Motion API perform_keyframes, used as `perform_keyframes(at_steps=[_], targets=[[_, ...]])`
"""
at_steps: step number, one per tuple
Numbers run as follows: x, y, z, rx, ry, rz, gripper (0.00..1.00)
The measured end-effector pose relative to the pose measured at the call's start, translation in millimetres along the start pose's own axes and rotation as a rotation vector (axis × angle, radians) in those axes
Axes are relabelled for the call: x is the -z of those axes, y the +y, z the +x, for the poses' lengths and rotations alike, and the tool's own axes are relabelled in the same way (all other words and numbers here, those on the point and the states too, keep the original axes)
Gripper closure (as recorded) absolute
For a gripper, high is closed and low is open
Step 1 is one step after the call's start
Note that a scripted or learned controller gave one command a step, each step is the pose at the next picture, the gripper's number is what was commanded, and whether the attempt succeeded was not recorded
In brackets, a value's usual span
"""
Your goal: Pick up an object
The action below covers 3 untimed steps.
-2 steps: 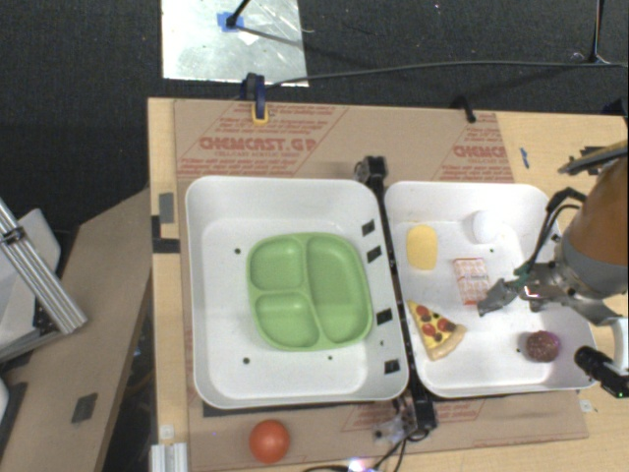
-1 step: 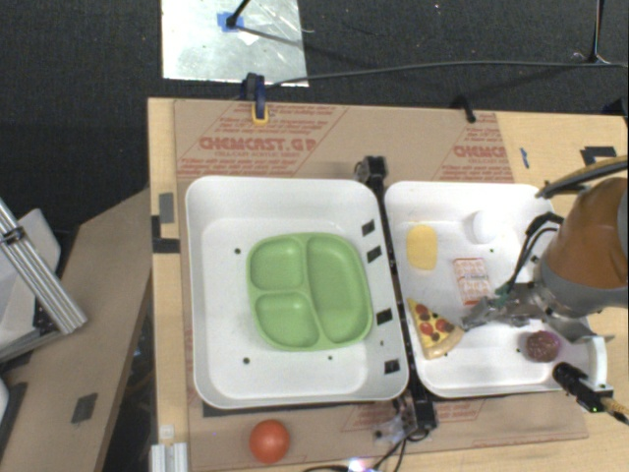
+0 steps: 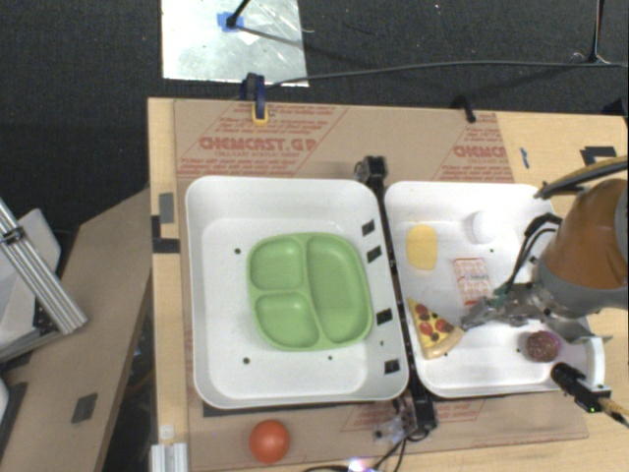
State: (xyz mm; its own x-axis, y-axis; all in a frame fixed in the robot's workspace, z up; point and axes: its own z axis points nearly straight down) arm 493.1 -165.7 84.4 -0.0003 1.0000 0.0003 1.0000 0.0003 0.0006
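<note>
The right bin holds a yellow block, a white round piece, a red-and-white packet, a pizza slice toy and a dark maroon round item. My gripper hangs low over this bin, just right of the pizza slice and below the packet. It points left from the grey wrist under the orange band. I see nothing clearly held in it. The maroon item lies just under the wrist.
The left bin carries a green divided plate. A red ball lies on the bench in front of the left bin. Black clips sit along the divide between the bins.
</note>
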Motion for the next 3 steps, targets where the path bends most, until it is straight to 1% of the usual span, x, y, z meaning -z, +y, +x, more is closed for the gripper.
perform_keyframes(at_steps=[1, 2, 3], targets=[[11, 1, 0, 0.001, -0.001, -0.003, 1.0], [54, 1, 1, 0.003, -0.002, -0.005, 1.0], [117, 1, -5, 0.004, -0.003, -0.008, 1.0]])
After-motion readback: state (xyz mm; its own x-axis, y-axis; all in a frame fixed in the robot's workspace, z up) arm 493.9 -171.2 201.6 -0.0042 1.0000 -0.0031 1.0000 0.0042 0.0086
